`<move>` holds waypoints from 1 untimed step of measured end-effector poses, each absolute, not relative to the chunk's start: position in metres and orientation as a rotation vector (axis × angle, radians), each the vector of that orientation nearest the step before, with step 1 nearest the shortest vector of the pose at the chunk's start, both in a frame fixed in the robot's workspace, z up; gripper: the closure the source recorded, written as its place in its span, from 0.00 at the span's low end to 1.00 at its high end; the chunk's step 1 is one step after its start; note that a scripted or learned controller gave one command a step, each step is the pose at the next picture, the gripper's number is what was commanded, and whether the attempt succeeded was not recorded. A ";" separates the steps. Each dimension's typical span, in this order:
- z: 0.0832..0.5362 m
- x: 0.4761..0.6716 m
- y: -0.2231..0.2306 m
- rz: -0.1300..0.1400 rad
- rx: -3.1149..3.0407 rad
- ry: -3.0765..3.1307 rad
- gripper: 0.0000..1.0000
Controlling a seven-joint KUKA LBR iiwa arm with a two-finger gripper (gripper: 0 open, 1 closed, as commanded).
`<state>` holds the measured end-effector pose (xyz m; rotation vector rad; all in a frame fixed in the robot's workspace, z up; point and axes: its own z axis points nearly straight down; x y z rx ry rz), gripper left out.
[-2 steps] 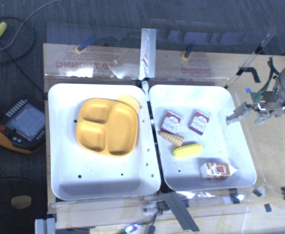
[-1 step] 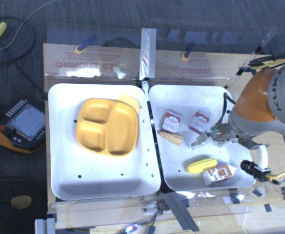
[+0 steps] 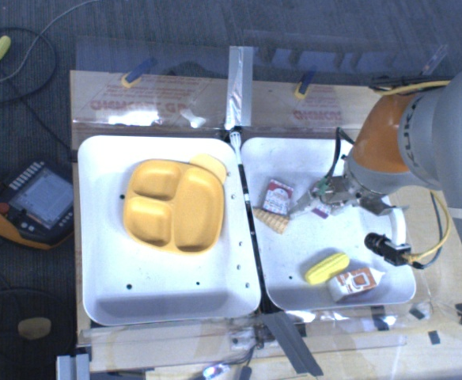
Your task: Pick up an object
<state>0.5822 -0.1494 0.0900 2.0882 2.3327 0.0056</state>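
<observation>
- Right bin (image 3: 294, 153): holds the loose objects from which one is to be picked; the arm (image 3: 421, 145) reaches in from the right, over its upper right part.
- Gripper (image 3: 319, 195): low in the bin, near its middle, pointing left. Whether it is spread or pressed together cannot be told; nothing is seen pinched in it.
- Red-and-white packet (image 3: 278, 197): just left of the gripper, lying flat. Judged light, thin and crinkly, with a slick film surface; best taken across its narrow width, since a flat packet offers little edge to a descent from above.
- Waffle-patterned wedge (image 3: 273, 221): touching or just below the packet. It looks like a light toy food piece, probably stiff; its tapered shape suggests a hold across the wider end.
- Yellow oblong piece (image 3: 327, 267): near the bin's front, well apart from the gripper. Rounded and smooth, so likely to slip or roll; a hold across its short axis at mid-length seems safest.
- Small orange-and-white carton (image 3: 351, 283): touching the yellow piece, at the front wall. Boxy, light, flat-sided; the neighbouring piece and wall crowd access.
- Left bin (image 3: 104, 291): bears a yellow compartment tray (image 3: 174, 204), broad, rigid and too wide for an easy pinch except at the rim.
</observation>
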 end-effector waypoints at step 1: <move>0.090 0.589 -0.162 0.009 2.078 2.346 0.00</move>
